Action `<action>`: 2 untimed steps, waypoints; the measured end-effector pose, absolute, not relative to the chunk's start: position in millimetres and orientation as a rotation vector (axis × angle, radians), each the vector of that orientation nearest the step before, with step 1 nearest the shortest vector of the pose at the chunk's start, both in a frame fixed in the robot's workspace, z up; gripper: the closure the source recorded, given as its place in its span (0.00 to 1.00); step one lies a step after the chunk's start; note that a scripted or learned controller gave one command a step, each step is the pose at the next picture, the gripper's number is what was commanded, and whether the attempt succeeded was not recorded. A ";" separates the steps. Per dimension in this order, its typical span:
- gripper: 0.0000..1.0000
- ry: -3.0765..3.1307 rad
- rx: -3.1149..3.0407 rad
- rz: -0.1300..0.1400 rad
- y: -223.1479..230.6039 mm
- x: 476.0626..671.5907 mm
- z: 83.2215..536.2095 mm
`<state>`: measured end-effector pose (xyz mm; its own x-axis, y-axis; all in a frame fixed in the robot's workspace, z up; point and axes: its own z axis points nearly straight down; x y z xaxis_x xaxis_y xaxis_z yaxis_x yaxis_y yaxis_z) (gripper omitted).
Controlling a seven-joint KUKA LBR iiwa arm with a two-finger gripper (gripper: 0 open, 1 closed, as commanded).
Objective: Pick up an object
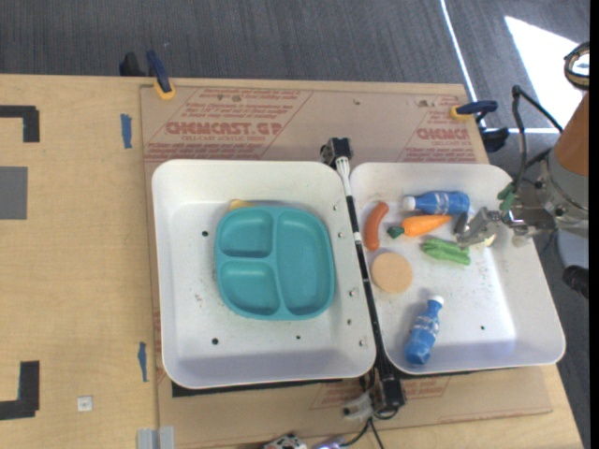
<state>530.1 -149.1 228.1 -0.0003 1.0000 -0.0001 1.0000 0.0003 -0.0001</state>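
Jaws state unclear, gripper (479, 226) beside slim green pea pod (445, 252), right bin (524, 330).

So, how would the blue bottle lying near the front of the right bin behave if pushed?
The blue bottle lies on its side, so it would probably roll sideways. It looks small and plastic, likely light. The bin floor beside it is bare, so it may travel until the wall.
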 end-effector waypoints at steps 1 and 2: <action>0.00 -2.289 -2.149 0.000 -99.1 492.2 117.3; 0.00 -2.396 -2.032 -0.003 -105.2 480.0 86.2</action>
<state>480.0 -105.2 86.2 -0.1630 0.9866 0.0015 0.9866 0.1630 0.0015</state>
